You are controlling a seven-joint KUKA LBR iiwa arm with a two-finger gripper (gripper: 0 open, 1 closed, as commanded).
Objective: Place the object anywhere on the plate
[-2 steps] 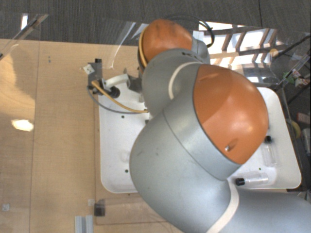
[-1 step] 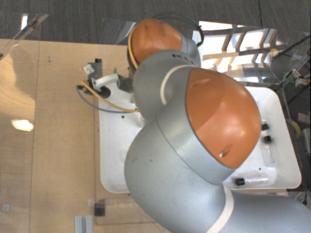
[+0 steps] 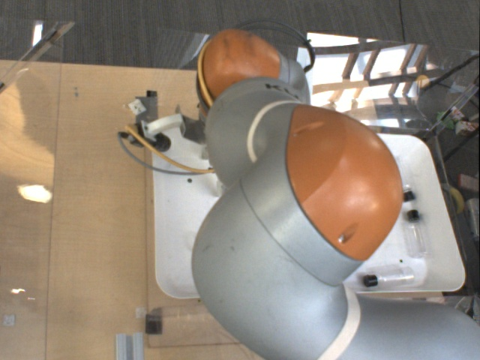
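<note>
The arm's bulky grey links and orange caps (image 3: 315,201) loom close under the camera and cover most of the white bin (image 3: 171,238). The arm bends toward the upper left, where a second orange cap (image 3: 238,62) sits over the bin's far edge. A white fitting with yellow and black cables (image 3: 159,130) sticks out from the arm at the bin's upper left corner. The arm hides whatever lies in the middle of the bin beneath it.
Bare strips of the bin show along its left side and its right rim (image 3: 439,201). Small clear tubes with black caps (image 3: 411,216) lie near the right rim. The wooden bench (image 3: 75,201) stretches to the left. A metal frame (image 3: 375,66) stands at the back right.
</note>
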